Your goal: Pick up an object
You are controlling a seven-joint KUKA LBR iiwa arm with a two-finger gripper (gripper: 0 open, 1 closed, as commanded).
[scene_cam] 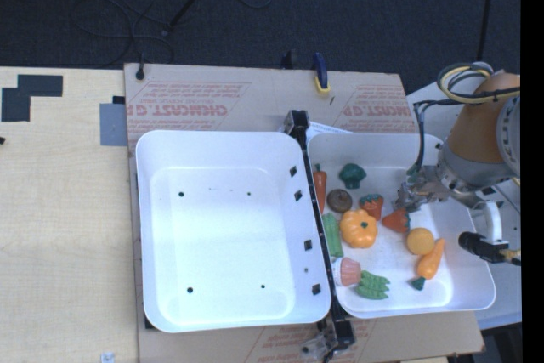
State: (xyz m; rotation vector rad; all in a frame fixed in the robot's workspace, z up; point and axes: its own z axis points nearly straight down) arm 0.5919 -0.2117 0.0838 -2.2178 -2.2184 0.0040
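1. My hand [410, 198] hangs low over the right bin [476, 297], near the middle of its right half, just above a small red-orange piece [396, 222].
2. How far my hand is open I cannot tell; it is a dark, blurred cluster from this angle, and nothing can be seen gripped in it.
3. My arm [480, 132] comes in over the right bin's right rim and hides part of that rim and the far right corner.
4. The toy foods all lie in the right bin: an orange pumpkin [359, 229] near the centre, a brown round piece [339, 201] and a dark green broccoli [352, 175] toward the far edge.
5. A carrot [320, 183] lies against the left wall of the right bin, with a green pod [331, 235] below it.
6. Toward the near edge sit a pink piece [349, 271] and a green leafy thing [372, 285], touching.
7. A yellow-orange ball [420, 241] and a second carrot [430, 260] lie near the right rim, close together.
8. The left bin [149, 183] sits beside it, their rims touching.
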